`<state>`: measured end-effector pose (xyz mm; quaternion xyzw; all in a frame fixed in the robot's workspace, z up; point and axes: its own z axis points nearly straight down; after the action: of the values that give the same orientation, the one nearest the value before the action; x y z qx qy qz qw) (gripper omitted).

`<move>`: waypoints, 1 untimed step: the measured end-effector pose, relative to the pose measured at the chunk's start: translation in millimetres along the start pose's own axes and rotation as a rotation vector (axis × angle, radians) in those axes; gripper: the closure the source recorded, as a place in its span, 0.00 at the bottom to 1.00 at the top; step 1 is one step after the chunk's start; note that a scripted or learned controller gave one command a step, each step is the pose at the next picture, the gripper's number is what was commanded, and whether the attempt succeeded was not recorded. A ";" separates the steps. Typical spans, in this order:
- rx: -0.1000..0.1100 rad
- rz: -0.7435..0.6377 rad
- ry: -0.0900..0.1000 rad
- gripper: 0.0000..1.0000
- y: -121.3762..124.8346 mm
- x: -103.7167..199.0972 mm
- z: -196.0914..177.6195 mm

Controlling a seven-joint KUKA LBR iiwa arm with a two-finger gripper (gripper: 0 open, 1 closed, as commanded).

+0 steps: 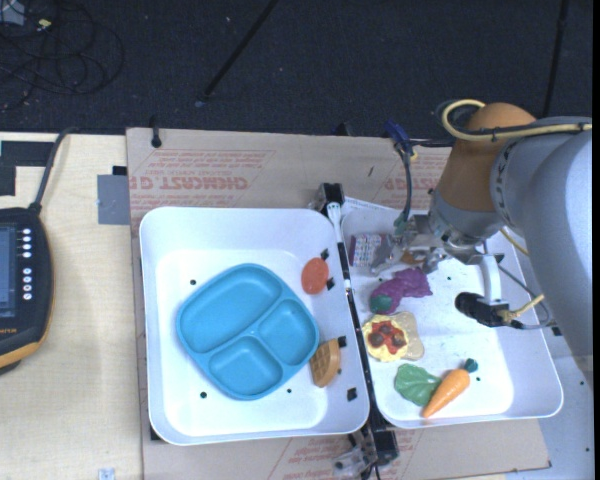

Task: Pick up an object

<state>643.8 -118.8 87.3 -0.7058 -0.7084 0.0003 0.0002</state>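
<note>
Two bins: right bin [540, 393] crowded, open floor lower right.
Gripper [412, 251]: upper-left of right bin, above purple toy [408, 284]; grip state unclear, fingers blurred.

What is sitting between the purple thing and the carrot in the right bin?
In the camera view, a round pizza-like toy lies between the purple toy and the carrot, with a green leafy piece touching the carrot's left side.
</note>
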 end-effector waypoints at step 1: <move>0.001 0.003 0.000 0.00 0.0 5.4 -0.4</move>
<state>643.8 -113.5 87.7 -0.7067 -0.7076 0.0007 0.0005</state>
